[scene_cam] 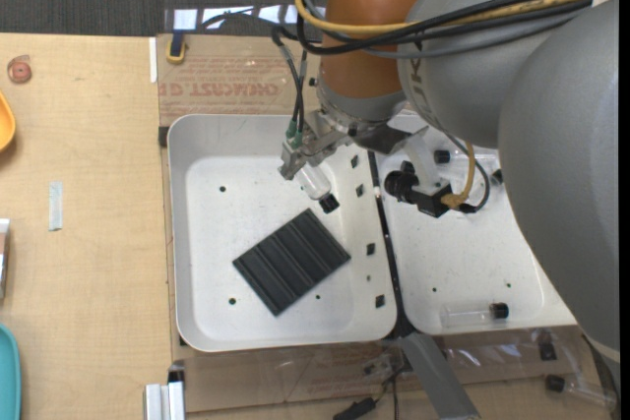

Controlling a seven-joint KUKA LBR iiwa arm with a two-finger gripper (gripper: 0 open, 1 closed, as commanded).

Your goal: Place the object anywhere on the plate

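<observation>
Camera view: ribbed black plate [291, 262] lies below gripper [313, 180].

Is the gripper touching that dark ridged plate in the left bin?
Apart. The camera view shows white bin floor between the gripper and the dark ridged plate, which lies flat in the left bin.

**Bench and its load**

Two shallow white bins are borne by the wooden bench [79, 172]. The left bin [197, 310] is set just beside the right bin [463, 300]. A brown cardboard sheet [231, 86] is laid behind the left bin, and a small grey strip [55, 207] well to its left.
</observation>
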